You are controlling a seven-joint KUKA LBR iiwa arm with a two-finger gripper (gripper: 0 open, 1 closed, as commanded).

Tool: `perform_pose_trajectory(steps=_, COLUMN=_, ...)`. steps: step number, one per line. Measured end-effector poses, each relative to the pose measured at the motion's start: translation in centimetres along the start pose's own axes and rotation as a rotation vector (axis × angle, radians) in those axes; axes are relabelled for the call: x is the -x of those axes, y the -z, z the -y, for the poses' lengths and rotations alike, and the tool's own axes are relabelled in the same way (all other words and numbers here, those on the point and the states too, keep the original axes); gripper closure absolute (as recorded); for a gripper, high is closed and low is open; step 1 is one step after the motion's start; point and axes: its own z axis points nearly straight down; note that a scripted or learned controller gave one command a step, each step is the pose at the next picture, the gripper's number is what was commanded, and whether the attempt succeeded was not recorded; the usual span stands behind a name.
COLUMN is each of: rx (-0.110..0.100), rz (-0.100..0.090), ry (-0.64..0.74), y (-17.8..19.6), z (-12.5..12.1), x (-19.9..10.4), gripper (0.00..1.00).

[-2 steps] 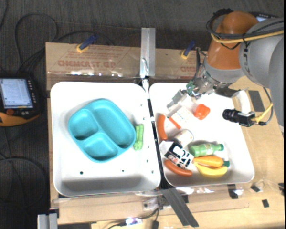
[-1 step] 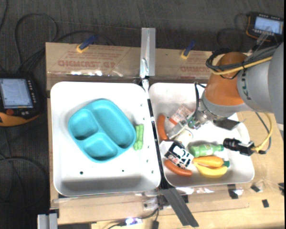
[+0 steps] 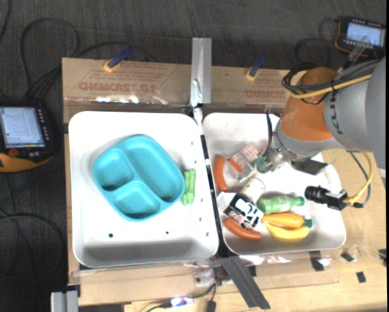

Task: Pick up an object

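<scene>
While the gripper (image 3: 267,162) hangs low over the right bin (image 3: 337,229), whether it clasps anything cannot be told from above. Just left of it lies a clear packet (image 3: 241,160). Nearer the front sit a green bottle (image 3: 280,204), a banana (image 3: 288,228) and a black-and-white box (image 3: 243,211). The left bin (image 3: 90,239) holds a blue divided tray (image 3: 138,176).

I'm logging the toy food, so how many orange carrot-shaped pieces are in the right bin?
2: one orange carrot-shaped toy by the bin's left wall, another at the near edge. The arm may hide more.
</scene>
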Motion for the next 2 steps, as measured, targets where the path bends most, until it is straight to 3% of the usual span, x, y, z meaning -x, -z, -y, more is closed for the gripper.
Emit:
perform_pose_trajectory(steps=1, rx=-0.003, rz=0.005, ry=-0.028, y=12.7, z=-10.1, x=-0.4, gripper=1.00)
perform_pose_trajectory(steps=2, rx=-0.005, rz=0.007, ry=0.183, y=22.2, z=-10.6, x=-3.0, gripper=1.00)
